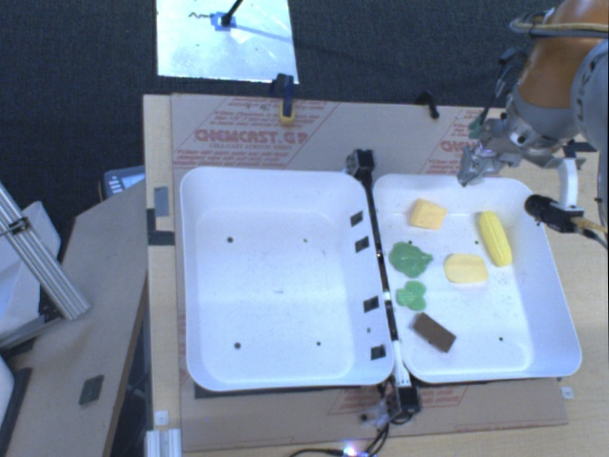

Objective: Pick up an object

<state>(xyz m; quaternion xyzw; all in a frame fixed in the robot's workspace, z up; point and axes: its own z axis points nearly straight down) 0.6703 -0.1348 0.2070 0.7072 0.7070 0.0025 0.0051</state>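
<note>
Objects, right bin (547,341): yellow corn cob (493,237) near the far right wall, lying lengthwise; pale yellow block (427,214) toward the far left corner; yellow rounded piece (466,268) at centre, just beside the corn cob; two green leafy pieces (410,258) (412,296) along the left wall, one nearer than the other; brown block (433,331) toward the near left corner, tilted.

End effector (473,171): over the right bin's far rim, above the objects, touching none; whether wide or narrow cannot be told.

Left bin (205,193): alongside, on the tabletop (561,269).
</note>
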